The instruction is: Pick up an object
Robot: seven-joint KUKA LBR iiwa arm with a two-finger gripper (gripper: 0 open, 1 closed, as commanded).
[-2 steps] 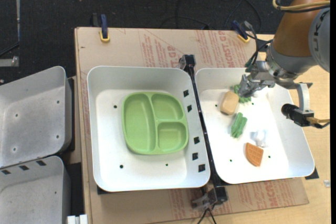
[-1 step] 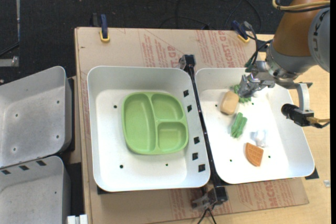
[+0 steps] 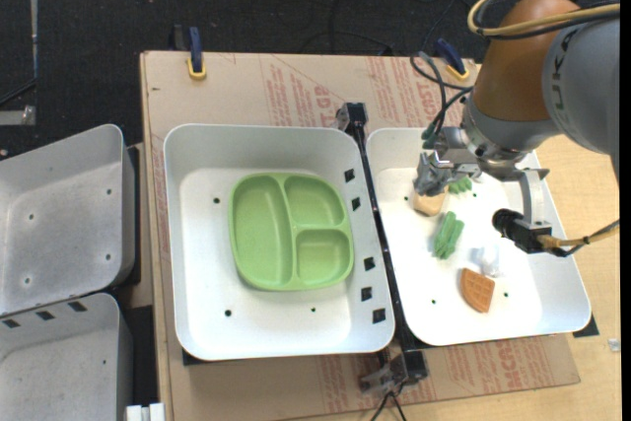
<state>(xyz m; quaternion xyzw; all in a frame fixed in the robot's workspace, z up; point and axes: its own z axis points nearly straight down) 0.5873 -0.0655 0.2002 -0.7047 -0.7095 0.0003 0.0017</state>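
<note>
My gripper point(image 3: 433, 180) reaches down into the back left part of the right bin point(image 3: 552, 306). It hangs right over a small tan object point(image 3: 428, 204), whose top it hides. A small green piece point(image 3: 461, 182) shows just to the gripper's right. A longer green object point(image 3: 448, 235) lies a little in front of the tan one. Further forward lie a small white and blue object point(image 3: 484, 258) and an orange wedge point(image 3: 477, 291).
The left bin point(image 3: 197, 311) holds a green divided plate point(image 3: 292, 232). A black divider with clips point(image 3: 373, 222) runs between the two bins. The arm's grey body and orange band point(image 3: 523, 44) cover the right bin's back right corner. Grey panels point(image 3: 59, 212) lie off the bench at left.
</note>
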